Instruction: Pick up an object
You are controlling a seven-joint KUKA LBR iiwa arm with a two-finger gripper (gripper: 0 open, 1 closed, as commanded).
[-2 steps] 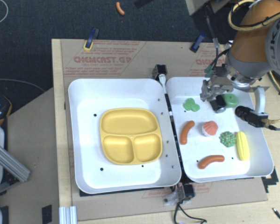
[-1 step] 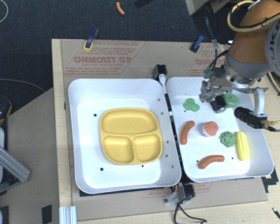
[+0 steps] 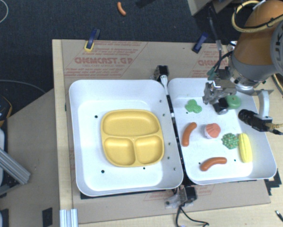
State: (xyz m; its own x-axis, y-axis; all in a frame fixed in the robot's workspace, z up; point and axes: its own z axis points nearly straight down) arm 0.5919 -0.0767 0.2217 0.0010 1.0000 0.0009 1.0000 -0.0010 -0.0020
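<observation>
Two shallow white bins are sitting side by side. Nearest in the right bin (image 3: 254, 171), a curved orange-brown toy sausage (image 3: 212, 163) is lying, with a yellow toy corn cob (image 3: 245, 147) and green toy broccoli (image 3: 229, 140) beyond. A yellow three-compartment plastic tray (image 3: 132, 137) is resting in the left bin (image 3: 84, 126). Farther back, the gripper (image 3: 218, 96) is hovering low over the bin's far end, near a bright green round toy (image 3: 234, 101). Whether its fingers are parted or grasping anything, I cannot tell. It seems to be approaching; next comes lowering squarely onto one toy.
</observation>
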